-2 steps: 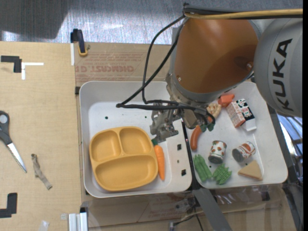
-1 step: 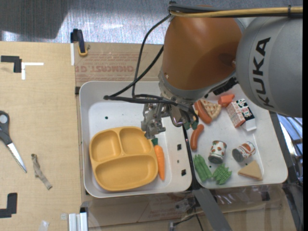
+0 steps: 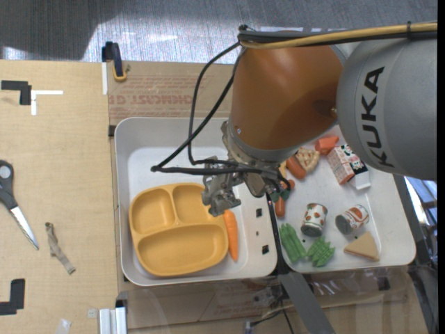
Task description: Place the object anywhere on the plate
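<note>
A yellow plate (image 3: 174, 239) with three compartments lies in the left white bin (image 3: 135, 141). An orange carrot (image 3: 231, 236) lies lengthwise just off the plate's right rim, on the bin floor between the plate and the bin's right wall. My gripper (image 3: 222, 197) hangs directly above the carrot's upper end, at the plate's top right corner. The carrot's tip reaches up to the gripper, and I cannot make out whether they touch. The grey and orange arm hides the back right part of the left bin.
The right bin (image 3: 400, 221) holds a pizza slice (image 3: 306, 161), a milk carton (image 3: 346, 165), two small cans (image 3: 314, 219), a cheese wedge (image 3: 363, 247) and green vegetables (image 3: 306, 248). Scissors (image 3: 12, 204) lie on the board at the left. Black cables (image 3: 182, 164) loop over the left bin.
</note>
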Available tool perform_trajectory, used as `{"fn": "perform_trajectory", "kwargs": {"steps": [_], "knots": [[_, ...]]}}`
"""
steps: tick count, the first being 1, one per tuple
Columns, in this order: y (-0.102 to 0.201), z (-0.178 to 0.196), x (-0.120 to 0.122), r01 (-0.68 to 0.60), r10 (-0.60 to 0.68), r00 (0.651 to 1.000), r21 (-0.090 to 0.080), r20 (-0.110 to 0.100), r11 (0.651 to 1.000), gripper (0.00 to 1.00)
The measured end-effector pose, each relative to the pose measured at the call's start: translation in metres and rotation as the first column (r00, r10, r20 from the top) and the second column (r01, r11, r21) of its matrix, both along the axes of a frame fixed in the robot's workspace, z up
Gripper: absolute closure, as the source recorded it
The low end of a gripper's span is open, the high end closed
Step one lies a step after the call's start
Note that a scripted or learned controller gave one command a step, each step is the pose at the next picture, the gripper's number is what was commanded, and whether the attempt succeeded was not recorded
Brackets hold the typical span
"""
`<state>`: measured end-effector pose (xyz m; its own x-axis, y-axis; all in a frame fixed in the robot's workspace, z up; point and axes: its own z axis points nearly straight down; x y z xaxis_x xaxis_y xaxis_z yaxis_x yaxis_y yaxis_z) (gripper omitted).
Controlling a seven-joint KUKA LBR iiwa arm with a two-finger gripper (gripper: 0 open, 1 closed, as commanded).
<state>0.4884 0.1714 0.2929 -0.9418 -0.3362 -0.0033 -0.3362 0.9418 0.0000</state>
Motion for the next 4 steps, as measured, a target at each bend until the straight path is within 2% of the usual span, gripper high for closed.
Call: {"fn": "perform_trajectory", "kwargs": {"steps": [1, 2, 3, 4], "knots": [[-0.030, 0.031, 0.001, -0.172, 0.172, 0.985, 0.000, 0.003, 0.985, 1.00], [-0.018, 0.051, 0.000, -0.477, 0.477, 0.879, -0.001, 0.003, 0.879, 1.00], [0.025, -0.022, 0.003, -0.574, 0.574, 0.819, 0.000, 0.000, 0.819, 1.00], [0.024, -0.022, 0.003, -0.573, 0.573, 0.820, 0.000, 0.000, 0.820, 0.00]]}}
